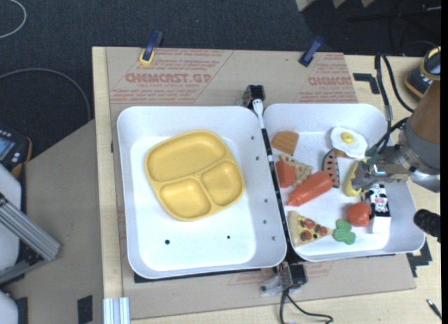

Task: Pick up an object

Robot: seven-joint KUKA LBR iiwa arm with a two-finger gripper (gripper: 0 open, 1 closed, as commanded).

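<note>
Bench (210, 71): brown board carrying two shallow white bins side by side, with a blue clamp (311, 51) and a blue-and-yellow clamp (149, 48) on its far edge.

Left bin (140, 245): holds one yellow divided plate (193, 174) with three compartments, lying flat toward the bin's far-left part.

Right bin (308, 116): holds toy food.
- Carrot (311, 188): orange, near the bin's centre; long axis runs slantwise, thick end toward the far right edge, narrow end toward the near left edge.
- Fried egg (348, 140): white with yellow yolk, by the far edge.
- Bread piece (285, 141): brown, in the far-left part.
- Pizza slice (308, 227): by the near edge, tip pointing toward the left edge.
- Broccoli (343, 232): green, just right of the pizza slice.
- Watermelon slice (330, 168): dark rind, curved, just beyond the carrot's thick end.
- Tomato (358, 214): red, near the right edge.
- Milk carton (380, 207): white with black patches, just beside the tomato, at the right edge.

Gripper (364, 175): low over the bin's right part, between the fried egg and the tomato, just right of the watermelon slice. Finger state: cannot tell. A yellow piece lies at the fingertips; whether it is held cannot be told.
</note>
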